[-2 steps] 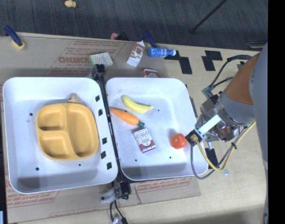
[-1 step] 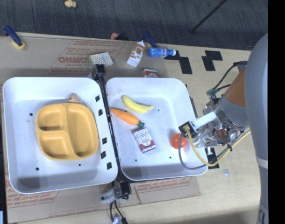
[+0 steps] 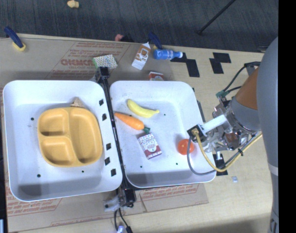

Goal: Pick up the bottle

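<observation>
The bottle (image 3: 164,54) is small and blue and lies on its side on the cardboard behind the right bin (image 3: 184,89), outside both bins. My gripper (image 3: 224,140) hangs over the right rim of that bin, far from the bottle and in front of it. A red ball-like fruit (image 3: 184,146) lies in the bin just left of the gripper. Nothing shows in the gripper.
The right bin also holds a banana (image 3: 142,109), a carrot (image 3: 129,121) and a red carton (image 3: 149,145). In the left bin (image 3: 17,130) sits a yellow divided plate (image 3: 69,135). A small carton (image 3: 140,56) and a patterned packet (image 3: 105,60) lie near the bottle.
</observation>
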### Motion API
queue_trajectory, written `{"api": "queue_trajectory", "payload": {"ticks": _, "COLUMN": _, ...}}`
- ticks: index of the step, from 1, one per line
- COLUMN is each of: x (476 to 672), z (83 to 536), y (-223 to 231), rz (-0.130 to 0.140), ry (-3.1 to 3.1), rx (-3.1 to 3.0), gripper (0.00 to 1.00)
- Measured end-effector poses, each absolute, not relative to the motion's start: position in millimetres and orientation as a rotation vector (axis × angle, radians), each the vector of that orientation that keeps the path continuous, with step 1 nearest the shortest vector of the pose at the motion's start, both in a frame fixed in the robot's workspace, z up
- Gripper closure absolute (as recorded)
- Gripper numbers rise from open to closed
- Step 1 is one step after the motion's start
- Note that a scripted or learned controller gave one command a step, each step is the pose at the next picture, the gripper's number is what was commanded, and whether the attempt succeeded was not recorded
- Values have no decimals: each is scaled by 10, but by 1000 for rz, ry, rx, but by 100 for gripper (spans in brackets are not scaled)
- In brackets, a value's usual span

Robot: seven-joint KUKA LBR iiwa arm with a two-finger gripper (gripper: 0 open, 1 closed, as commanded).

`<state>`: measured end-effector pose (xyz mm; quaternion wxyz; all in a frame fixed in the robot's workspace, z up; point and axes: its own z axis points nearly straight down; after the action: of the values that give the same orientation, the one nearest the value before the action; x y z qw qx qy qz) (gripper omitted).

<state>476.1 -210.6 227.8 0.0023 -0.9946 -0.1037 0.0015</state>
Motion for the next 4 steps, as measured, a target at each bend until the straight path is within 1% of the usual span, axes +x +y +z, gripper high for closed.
{"api": "queue_trajectory", "payload": {"ticks": 3, "x": 4765, "z": 2439, "y": -2109, "rz": 2, "ry": -329, "rx": -3122, "gripper": 100}}
{"api": "queue_trajectory", "payload": {"ticks": 4, "x": 4762, "z": 2405, "y": -2103, "rz": 6, "ry": -329, "rx": -3119, "gripper": 100}}
